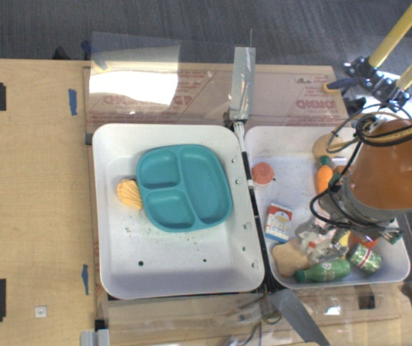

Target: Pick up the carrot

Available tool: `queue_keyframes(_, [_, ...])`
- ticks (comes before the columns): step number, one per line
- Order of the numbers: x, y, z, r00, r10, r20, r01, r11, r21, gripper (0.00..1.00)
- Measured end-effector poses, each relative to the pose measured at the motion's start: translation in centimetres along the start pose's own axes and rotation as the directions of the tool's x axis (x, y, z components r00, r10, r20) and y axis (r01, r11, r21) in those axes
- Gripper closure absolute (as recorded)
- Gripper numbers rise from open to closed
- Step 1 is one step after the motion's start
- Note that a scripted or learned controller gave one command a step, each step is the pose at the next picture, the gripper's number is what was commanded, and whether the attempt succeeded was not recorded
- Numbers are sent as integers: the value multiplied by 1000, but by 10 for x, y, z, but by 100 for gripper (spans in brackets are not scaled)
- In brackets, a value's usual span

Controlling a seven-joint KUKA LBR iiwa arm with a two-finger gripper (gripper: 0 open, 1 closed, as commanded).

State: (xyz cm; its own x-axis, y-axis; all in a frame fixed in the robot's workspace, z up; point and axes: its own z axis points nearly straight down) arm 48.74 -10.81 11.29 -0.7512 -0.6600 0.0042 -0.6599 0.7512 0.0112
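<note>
Nearest, by the right bin's (293, 170) front wall: a green bottle (325, 270) and a can (366, 258), jumbled as if tipped in. Just behind, low over that clutter: the gripper (328, 240), released or clenched impossible to tell. Farther back, the carrot (324, 178), lying loose beside the arm.

A: Which parts are hidden?
B: The arm (386, 171) covers most of the carrot (324, 178) and the gripper.

A: And cut off?
B: The arm, by the right edge; the carton (278, 223) label is illegible.
</note>
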Motion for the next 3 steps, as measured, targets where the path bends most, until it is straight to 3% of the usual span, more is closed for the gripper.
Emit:
queue_keyframes(1, [-6, -6, -10, 1000, -3, 20, 2, 1000, 24, 0])
queue_keyframes(2, [-27, -32, 23, 999, -31, 12, 31, 999, 17, 0])
queue_keyframes(3, [-64, -114, -62, 999, -50, 14, 50, 998, 23, 0])
